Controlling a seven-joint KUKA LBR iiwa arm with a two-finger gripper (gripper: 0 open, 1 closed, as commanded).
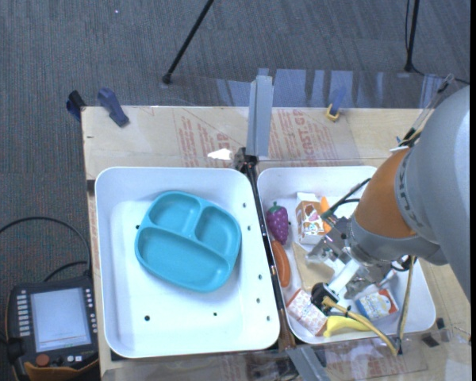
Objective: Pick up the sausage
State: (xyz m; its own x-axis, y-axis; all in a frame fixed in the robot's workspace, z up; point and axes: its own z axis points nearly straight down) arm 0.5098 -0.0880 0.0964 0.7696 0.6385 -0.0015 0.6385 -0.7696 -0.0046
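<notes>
The sausage (282, 262) lies in the right bin (341, 182), a slim orange-red stick running lengthwise just beside that bin's left wall, in the lower middle of the frame. Above it, close to its upper end, sits a purple toy fruit (278, 222) with a green top. Right of that is a small carton (309, 219), partly covered by the arm's metalwork.

The arm comes in from the right edge, its grey bulk cut off there, and the orange band (385, 206) hides much of the bin's middle. The gripper (327, 254) hangs low over the bin, right of the sausage and apart from it. Its tip is a tangle of grey parts, and I cannot tell whether it stands wide or narrow.

A red-and-white packet (307, 312) lies at the bin's lower edge, and a blue-and-white one (377, 302) peeks out under the wrist.

In the left bin (127, 316) a blue divided plate (189, 240) lies plainly in sight.
</notes>
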